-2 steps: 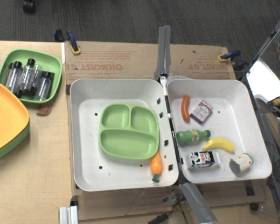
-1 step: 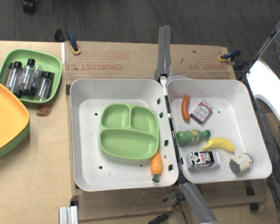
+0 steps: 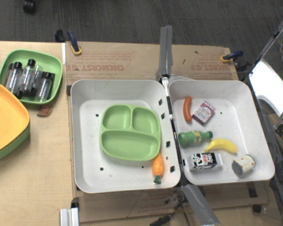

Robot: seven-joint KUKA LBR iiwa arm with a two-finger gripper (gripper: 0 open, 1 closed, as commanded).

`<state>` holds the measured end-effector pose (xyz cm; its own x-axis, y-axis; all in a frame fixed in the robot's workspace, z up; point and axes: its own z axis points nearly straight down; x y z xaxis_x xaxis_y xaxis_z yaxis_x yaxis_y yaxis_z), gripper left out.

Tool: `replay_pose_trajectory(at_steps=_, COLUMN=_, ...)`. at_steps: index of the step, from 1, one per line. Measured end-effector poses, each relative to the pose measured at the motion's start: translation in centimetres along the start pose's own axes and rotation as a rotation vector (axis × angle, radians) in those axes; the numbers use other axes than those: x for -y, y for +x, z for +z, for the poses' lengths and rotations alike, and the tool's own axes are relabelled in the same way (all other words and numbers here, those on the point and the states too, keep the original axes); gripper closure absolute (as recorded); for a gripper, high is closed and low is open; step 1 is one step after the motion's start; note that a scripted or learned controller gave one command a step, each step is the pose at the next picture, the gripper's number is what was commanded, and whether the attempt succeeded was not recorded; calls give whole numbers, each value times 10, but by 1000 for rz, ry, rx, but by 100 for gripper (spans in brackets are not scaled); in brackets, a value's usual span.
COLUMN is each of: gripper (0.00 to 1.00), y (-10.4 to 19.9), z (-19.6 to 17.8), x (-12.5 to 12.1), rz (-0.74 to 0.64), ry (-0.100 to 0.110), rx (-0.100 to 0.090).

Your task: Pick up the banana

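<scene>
On the bench, 2 bins:
Right bin: banana near its front, beside a green bottle, milk carton, sausage.
Left bin: green tray, carrot.
Claw: cannot tell.

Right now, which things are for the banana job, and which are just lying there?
For the job:
- banana, in the right bin

Just lying about:
- green bottle
- hot dog
- milk carton
- purple box
- carrot
- green divided plate, in the left bin
</scene>
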<state>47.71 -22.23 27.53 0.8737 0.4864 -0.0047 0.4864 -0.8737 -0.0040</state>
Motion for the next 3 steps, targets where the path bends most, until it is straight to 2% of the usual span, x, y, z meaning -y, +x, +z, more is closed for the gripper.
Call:
replay_pose_trajectory(at_steps=1, gripper=100, y=0, z=69, x=0, rz=307, ry=1, rx=0)
replay_pose_trajectory(at_steps=2, gripper=0, y=0, z=69, x=0, rz=308, ry=1, rx=0)
replay_pose_trajectory(at_steps=3, gripper=0, y=35, z=161, x=24, rz=304, ry=-19, rx=-23)
